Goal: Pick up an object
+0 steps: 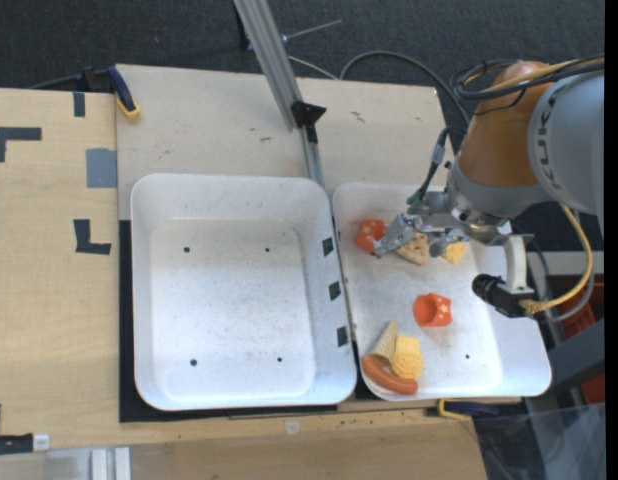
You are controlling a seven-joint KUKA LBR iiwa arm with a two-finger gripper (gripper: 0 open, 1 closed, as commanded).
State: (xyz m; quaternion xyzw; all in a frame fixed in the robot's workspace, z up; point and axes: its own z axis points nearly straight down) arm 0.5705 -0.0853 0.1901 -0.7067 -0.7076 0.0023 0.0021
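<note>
Camera view has my gripper [401, 240] low in the right bin [509, 368] by the tan piece [417, 252] for a grab, can't tell its state.

Arm reaches in from right; hand [401, 236] lowered, wrist bent.

floor [109, 13]: dark carpet | bench [49, 298]: light wood, grey tape marks [101, 167]

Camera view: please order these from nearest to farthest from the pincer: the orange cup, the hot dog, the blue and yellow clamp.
From the pincer:
1. Orange cup, middle of the right bin.
2. Hot dog, at that bin's near edge.
3. Blue and yellow clamp, far-left corner of the bench.
</note>
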